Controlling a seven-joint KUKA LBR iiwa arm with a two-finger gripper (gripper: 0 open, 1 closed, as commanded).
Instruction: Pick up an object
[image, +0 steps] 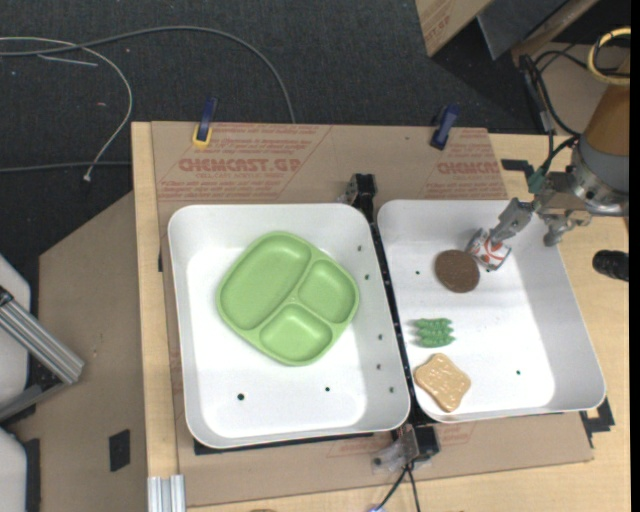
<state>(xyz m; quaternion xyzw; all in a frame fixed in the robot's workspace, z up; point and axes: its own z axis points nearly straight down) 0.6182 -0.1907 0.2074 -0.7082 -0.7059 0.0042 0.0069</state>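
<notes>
Three small objects lie in the right bin (560, 300): a round brown disc (457, 271) toward the back, a small green piece (433, 332) in the middle left, and a tan cracker-like piece (441, 381) near the front edge. My gripper (491, 251) reaches in from the right and sits low just to the right of the brown disc, close to its rim; whether it touches the disc I cannot tell. Nothing is visibly held.
The left bin (200, 380) holds a green divided plate (288, 297), tilted diagonally. A black divider clamp (361, 188) sits between the bins at the back. Blue clips (444, 127) pin the cardboard base. The arm's wrist (590, 185) hangs over the right bin's back right corner.
</notes>
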